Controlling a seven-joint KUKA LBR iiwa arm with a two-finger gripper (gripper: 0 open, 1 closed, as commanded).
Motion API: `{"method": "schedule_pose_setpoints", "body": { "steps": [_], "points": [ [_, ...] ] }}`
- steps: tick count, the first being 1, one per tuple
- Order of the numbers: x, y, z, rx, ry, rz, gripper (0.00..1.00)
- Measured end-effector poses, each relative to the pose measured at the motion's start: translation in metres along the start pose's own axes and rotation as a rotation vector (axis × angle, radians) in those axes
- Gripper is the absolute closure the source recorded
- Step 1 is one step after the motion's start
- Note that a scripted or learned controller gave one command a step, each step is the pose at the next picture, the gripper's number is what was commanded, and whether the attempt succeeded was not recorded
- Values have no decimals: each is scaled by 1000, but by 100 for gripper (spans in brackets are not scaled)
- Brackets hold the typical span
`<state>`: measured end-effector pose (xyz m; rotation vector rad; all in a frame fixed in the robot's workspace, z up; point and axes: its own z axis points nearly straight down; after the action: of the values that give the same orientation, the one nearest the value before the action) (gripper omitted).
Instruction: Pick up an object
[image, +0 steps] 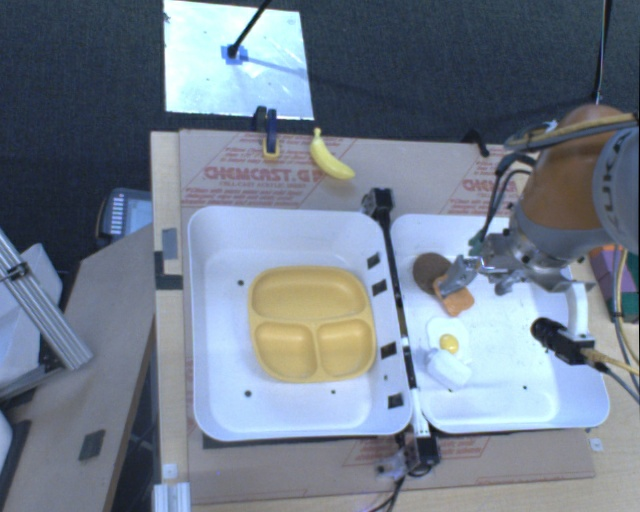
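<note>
Claw (463, 277) low in the right bin (520, 395), its fingers around the orange piece (457, 300) beside the brown round piece (431, 268), though whether they grip I cannot tell; nothing looks lifted yet, so the pick remains.

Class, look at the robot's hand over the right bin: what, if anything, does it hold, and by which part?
It cannot be told. The hand is low over the brown item and the orange piece, but no object clearly sits in its grip.
</note>
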<state>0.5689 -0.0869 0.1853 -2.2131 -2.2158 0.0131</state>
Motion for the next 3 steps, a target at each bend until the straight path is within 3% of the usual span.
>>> {"method": "schedule_pose_setpoints", "body": {
  "steps": [1, 3],
  "points": [
    [0, 3, -7, -14, -1, -2, 0],
    [-11, -6, 98, -10, 0, 0, 0]
  ]
}}
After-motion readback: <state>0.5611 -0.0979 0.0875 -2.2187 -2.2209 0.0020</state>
